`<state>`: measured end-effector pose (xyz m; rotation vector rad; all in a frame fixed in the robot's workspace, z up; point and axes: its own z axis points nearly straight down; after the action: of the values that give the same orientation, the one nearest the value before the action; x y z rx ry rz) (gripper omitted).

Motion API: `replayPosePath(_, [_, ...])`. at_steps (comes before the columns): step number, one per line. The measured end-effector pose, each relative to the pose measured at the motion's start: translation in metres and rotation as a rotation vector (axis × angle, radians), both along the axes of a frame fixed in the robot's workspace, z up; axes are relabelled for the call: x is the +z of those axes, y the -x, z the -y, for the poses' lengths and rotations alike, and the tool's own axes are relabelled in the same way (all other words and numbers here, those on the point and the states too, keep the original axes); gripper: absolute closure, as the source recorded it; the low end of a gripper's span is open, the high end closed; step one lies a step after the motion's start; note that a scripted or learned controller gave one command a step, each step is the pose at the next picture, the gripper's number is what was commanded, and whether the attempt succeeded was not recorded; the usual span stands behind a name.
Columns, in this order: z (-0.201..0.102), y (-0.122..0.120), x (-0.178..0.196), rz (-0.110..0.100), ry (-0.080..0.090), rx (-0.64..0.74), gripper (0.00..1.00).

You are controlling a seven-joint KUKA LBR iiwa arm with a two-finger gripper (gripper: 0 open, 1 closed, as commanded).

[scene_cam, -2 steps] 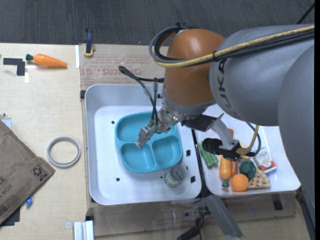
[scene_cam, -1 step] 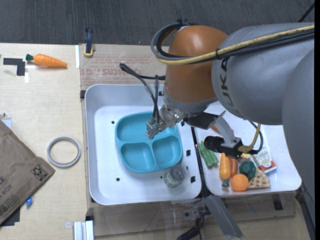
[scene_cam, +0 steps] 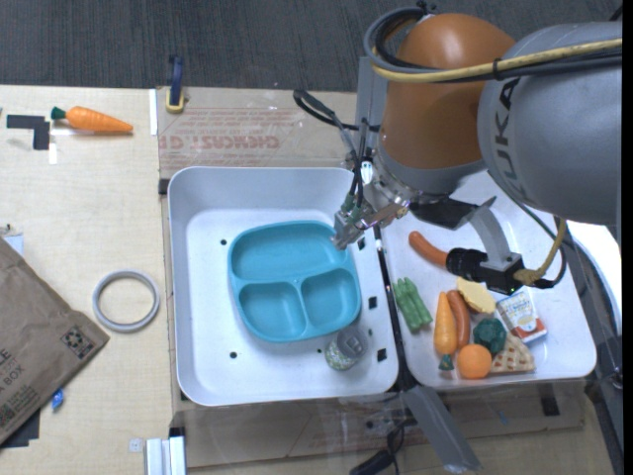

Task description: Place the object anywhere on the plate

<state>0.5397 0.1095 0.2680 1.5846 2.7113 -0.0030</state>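
Look at the arm [scene_cam: 495,97] first: it reaches in over the inner edges of the two bins, and its gripper [scene_cam: 352,228] hangs right at the far right corner of the blue plate [scene_cam: 294,290] in the left bin [scene_cam: 193,295]. You cannot tell from here how the gripper is set or whether it carries anything. The plate's three compartments look bare, so judge the placing as not yet done. The likely object, a small round greyish piece [scene_cam: 345,350], sits just off the plate's near right corner. Toy food [scene_cam: 465,327] crowds the right bin [scene_cam: 579,349].
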Motion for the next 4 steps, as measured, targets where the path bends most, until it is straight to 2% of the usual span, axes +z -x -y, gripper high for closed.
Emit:
replayPosePath(1, [-0.08, -0.071, 0.0, 0.0, 0.0, 0.176, 1.0])
replayPosePath(2, [-0.084, -0.054, 0.05, 0.001, 0.0, 0.036, 1.0])
replayPosePath(3, [-0.098, -0.093, -0.013, -0.002, 0.001, -0.179, 1.0])
replayPosePath(4, [-0.011, 0.042, 0.026, -0.001, 0.0, -0.071, 1.0])
